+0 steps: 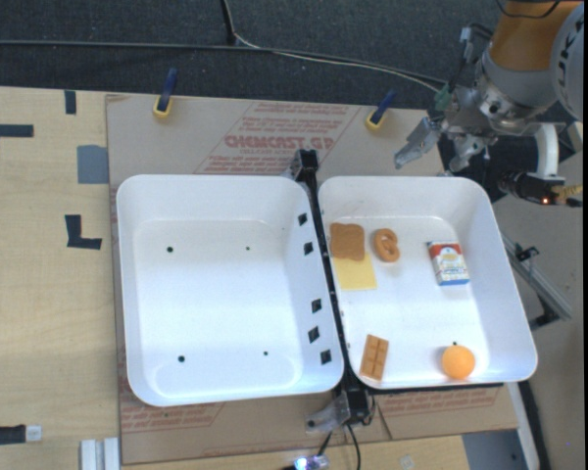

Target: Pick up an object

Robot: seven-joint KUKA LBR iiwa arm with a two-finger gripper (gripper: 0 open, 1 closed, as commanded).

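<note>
With the end effector [441, 151] held open and empty above the right bin's [490, 204] far rim, it should be lowered squarely over the carton [450, 263] before being closed.

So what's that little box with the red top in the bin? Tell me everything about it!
The little box looks like a small carton, red at its top end, white in the middle with a small picture too blurry to read, and blue at the bottom. It lies flat on the floor of the right bin, near the right wall. Nothing touches it; the bun-like thing sits apart on its left.
</note>
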